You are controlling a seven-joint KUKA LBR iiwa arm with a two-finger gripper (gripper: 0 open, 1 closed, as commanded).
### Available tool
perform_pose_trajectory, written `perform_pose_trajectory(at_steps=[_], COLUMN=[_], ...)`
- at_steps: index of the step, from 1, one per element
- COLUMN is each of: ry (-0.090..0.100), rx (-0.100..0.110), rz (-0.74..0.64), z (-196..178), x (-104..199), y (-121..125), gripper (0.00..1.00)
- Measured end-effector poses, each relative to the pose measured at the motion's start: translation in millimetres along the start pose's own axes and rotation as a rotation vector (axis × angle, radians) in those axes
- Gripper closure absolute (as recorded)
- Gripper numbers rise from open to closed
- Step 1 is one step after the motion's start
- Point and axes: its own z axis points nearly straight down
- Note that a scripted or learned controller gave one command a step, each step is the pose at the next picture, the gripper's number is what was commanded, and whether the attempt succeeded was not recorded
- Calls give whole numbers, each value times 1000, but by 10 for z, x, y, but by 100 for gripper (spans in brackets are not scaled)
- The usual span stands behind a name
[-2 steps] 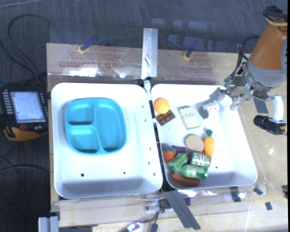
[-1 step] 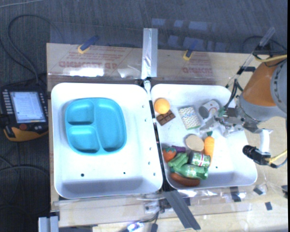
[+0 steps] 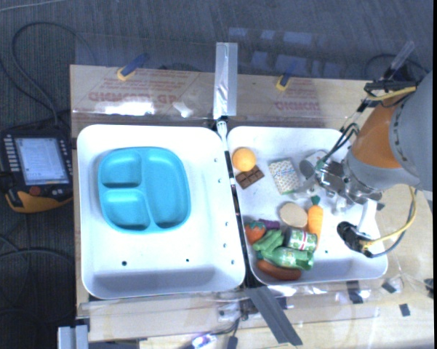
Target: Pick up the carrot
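Carrot (image 3: 315, 219) beside green can (image 3: 300, 239), label unreadable.

A blue divided plate (image 3: 142, 187) is seen in the left white bin (image 3: 160, 282). In the right white bin (image 3: 276, 134), an orange ball (image 3: 243, 158) is placed near the dividing wall, with a small brown block (image 3: 249, 177) just below it. A pale patterned packet (image 3: 283, 175) is found further right. A beige oval item (image 3: 293, 214) lies mid-bin, above a green can (image 3: 299, 240). A teach pendant (image 3: 30, 169) is set on the floor at far left.
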Motion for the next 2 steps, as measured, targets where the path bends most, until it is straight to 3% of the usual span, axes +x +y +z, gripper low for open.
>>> perform_pose_trajectory(at_steps=[1,2], ry=[2,-1], rx=[1,17], rz=[-2,-116], z=[-97,-980], x=[13,348], y=[3,-137], gripper=[100,100])
